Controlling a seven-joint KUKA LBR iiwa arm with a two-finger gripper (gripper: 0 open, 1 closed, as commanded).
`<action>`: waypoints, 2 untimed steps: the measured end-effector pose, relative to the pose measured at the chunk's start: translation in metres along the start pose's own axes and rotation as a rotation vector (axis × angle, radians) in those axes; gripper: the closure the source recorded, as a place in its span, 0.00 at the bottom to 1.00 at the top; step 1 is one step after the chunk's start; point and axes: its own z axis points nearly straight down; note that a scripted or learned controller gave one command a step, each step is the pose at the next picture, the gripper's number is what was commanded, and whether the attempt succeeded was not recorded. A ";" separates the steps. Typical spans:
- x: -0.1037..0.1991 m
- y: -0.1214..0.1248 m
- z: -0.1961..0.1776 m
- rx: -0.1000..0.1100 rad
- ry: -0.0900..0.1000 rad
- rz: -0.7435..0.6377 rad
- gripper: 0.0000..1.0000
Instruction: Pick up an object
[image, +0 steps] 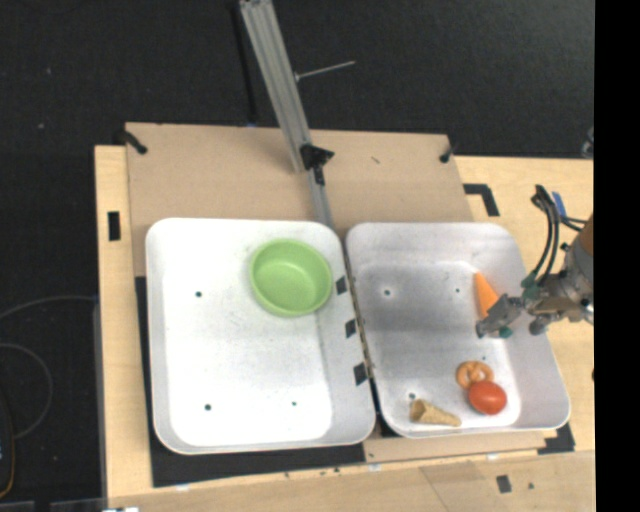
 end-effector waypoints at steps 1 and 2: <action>-0.005 0.008 0.055 0.000 0.000 0.000 0.00; -0.011 0.017 0.101 -0.004 0.000 0.002 0.00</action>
